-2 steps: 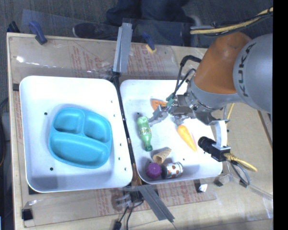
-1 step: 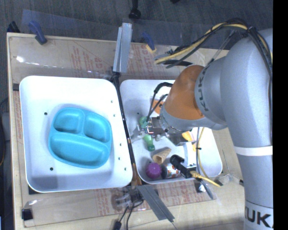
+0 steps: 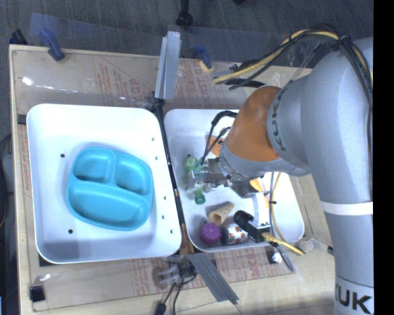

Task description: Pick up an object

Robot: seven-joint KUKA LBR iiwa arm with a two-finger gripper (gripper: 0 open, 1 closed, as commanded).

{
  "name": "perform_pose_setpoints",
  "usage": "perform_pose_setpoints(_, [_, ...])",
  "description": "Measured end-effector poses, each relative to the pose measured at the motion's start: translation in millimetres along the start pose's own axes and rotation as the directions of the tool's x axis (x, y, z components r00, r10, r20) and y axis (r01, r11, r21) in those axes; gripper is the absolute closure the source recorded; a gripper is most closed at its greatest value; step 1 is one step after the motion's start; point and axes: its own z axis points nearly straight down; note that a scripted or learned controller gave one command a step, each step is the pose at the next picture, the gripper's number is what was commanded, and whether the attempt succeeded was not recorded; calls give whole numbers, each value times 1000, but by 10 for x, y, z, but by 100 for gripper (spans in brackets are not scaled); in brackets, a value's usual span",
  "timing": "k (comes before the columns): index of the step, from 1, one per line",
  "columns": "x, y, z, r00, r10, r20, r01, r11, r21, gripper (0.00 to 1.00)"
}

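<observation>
My gripper (image 3: 207, 174) reaches down into the right bin (image 3: 184, 130), near its left-middle part. A small green object (image 3: 192, 165) lies right against the gripper's left side, and another green piece (image 3: 199, 196) sits just below it. Whether either one is held is hidden by the gripper body. Toward the bin's front lie a tan cone-shaped object (image 3: 221, 210), a purple ball (image 3: 211, 232) and a black-and-orange item (image 3: 241, 227). A yellow-orange piece (image 3: 257, 186) peeks out under the wrist.
The left bin (image 3: 46, 130) holds a blue divided tray (image 3: 110, 188). The arm's grey body and orange band (image 3: 256, 126) cover the right bin's back right part. A metal divider post (image 3: 167, 64) stands between the bins at the back.
</observation>
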Motion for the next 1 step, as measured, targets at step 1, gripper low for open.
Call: perform_pose_setpoints(1, [363, 444, -953, 1000, -5, -6, 5, 1000, -2, 100])
